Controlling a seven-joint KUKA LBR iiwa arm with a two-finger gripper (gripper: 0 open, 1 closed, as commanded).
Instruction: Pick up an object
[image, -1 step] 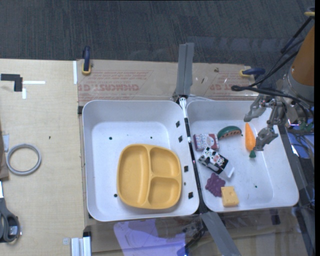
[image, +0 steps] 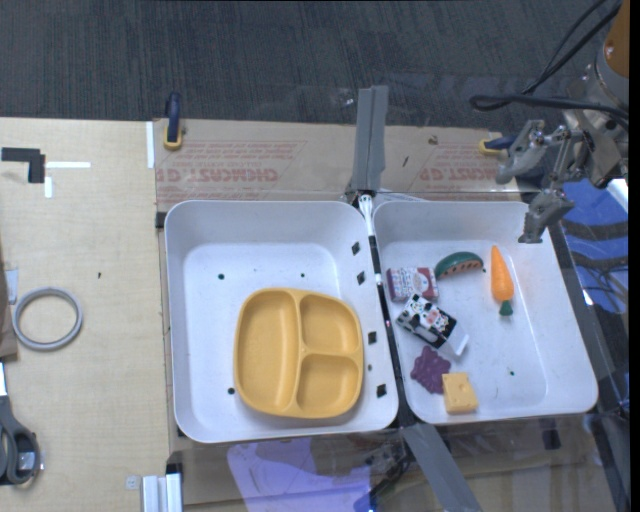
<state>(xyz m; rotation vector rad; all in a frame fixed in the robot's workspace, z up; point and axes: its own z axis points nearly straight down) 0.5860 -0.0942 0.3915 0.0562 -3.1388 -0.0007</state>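
Note:
The right bin (image: 560, 340) holds several small objects. An orange toy carrot (image: 501, 280) lies near its far right, beside a green and red watermelon slice (image: 459, 265). A red and white packet (image: 411, 282) and a black and white box (image: 430, 322) sit near the bin's left wall. Closer to the front lie a purple grape bunch (image: 431, 369) and a yellow block (image: 460, 392). My gripper (image: 535, 222) hangs over the bin's far right corner, above and to the right of the carrot, with nothing seen in it.
The left bin (image: 200, 260) contains a yellow divided plate (image: 298, 352). A grey post (image: 370, 140) rises between the bins at the back. A tape roll (image: 45, 318) and scissors (image: 18, 450) lie on the bench at left. Cables hang at the upper right.

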